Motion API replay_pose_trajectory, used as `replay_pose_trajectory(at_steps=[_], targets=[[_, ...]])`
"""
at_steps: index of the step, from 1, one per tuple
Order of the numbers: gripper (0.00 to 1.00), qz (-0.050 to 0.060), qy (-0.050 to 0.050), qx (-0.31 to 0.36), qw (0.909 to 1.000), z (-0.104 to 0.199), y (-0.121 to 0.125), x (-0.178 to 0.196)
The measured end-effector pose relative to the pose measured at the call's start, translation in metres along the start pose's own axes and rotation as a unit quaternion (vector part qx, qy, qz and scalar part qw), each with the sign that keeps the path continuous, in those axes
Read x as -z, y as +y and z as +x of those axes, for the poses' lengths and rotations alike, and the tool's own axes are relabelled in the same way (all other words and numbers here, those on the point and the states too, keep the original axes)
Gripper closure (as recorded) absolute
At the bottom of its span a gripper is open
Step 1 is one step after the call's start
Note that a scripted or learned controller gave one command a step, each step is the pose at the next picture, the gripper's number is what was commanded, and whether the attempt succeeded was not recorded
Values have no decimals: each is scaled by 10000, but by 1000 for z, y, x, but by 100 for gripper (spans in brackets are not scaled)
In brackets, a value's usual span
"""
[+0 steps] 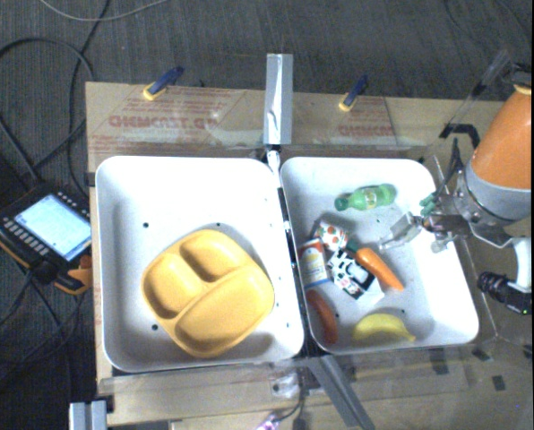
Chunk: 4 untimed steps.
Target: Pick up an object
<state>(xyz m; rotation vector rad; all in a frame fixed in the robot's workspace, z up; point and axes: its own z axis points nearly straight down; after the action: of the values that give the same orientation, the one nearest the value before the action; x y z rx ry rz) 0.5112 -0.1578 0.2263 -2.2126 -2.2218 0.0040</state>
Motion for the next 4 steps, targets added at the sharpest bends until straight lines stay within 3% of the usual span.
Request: replay_pose_trajectory(at_steps=[1,2,3,4], targets=[[0,-13,0,372,9993,-25,8,-118],[100,10,20,380,9993,-23,8,-112],[100,-4,-11,1012,9949,-27,-27,-54],[100,-5,-15,398,9992,38,11,17]])
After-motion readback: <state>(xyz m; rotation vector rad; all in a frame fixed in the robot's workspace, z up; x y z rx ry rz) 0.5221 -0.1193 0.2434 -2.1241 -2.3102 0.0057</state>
